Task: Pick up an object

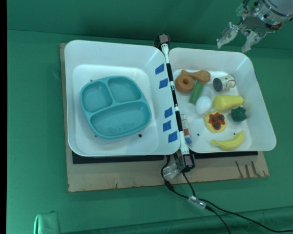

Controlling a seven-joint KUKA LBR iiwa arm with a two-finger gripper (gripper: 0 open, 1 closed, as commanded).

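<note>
At the upper right of the frame the metal two-finger gripper [240,39] hangs above the far edge of the right-hand shallow white bin [260,112], its fingers spread apart with nothing between them.

That bin holds a cluster of toy foods. A brown glazed doughnut [185,83] lies at its upper left, touching a tan chicken drumstick [201,75]. A green cucumber stick [196,92] slants just below them, with a white egg [203,104] at its lower end. A small tin can on its side [223,83] rests near the upper middle. A yellow pear [227,102] sits just beside a dark green broccoli floret [240,113]. Below are a small round pizza with dark toppings [216,121] and a yellow banana [229,142] near the lower edge.

The left-hand white bin [76,57] holds a teal three-compartment plastic plate [115,107]. Both bins rest on a brown cardboard sheet [112,182].
</note>
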